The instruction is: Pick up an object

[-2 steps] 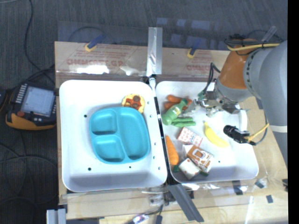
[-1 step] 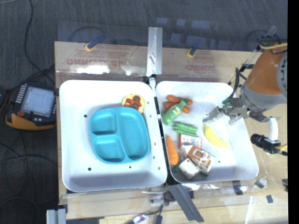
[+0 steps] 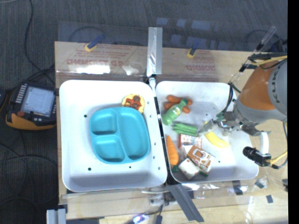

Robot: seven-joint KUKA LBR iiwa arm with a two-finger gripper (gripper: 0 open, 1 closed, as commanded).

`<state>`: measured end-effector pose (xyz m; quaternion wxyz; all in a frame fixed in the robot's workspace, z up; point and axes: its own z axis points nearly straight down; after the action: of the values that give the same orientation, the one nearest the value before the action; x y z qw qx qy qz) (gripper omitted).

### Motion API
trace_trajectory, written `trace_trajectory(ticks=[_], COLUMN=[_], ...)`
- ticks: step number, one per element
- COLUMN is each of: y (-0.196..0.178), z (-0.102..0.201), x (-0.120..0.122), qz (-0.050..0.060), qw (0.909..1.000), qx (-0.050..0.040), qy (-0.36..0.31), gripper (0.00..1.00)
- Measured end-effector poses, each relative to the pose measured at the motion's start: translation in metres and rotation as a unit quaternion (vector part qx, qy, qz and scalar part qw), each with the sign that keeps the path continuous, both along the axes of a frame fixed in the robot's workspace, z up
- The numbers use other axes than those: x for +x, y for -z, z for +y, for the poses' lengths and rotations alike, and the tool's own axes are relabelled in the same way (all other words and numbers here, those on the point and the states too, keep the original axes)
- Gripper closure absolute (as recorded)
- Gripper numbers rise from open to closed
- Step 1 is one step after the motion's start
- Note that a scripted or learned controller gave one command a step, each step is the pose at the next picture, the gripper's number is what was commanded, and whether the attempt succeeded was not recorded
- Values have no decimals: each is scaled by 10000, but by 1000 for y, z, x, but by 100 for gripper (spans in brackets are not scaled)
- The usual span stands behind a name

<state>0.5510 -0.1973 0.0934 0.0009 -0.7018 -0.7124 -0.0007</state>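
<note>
The right bin point(image 3: 205, 88) holds a pile of toy groceries. A green bottle point(image 3: 172, 113) lies next to a red sausage point(image 3: 174, 98), with a green pod point(image 3: 185, 128) below them. Farther forward lie an orange carrot point(image 3: 172, 151), a red-and-white carton point(image 3: 190, 140), an orange-and-white carton point(image 3: 201, 158) and a yellow banana point(image 3: 217, 139). My gripper point(image 3: 220, 122) hangs low over the right side of this bin, just above and right of the banana. I see nothing in it.
The left bin point(image 3: 74, 125) carries a blue divided tray point(image 3: 119, 134) and a small pizza-like toy point(image 3: 132, 101) at its back right. The grey arm with its orange band point(image 3: 259, 97) covers the right bin's right rim. A handheld pendant point(image 3: 30, 106) lies on the floor at left.
</note>
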Motion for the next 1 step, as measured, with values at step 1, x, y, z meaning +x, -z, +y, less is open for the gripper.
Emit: trace_trajectory(ticks=[1], y=[-9], z=[1], x=[1], qz=[-5], qw=[10000], qx=[14], qy=[-5], gripper=[100])
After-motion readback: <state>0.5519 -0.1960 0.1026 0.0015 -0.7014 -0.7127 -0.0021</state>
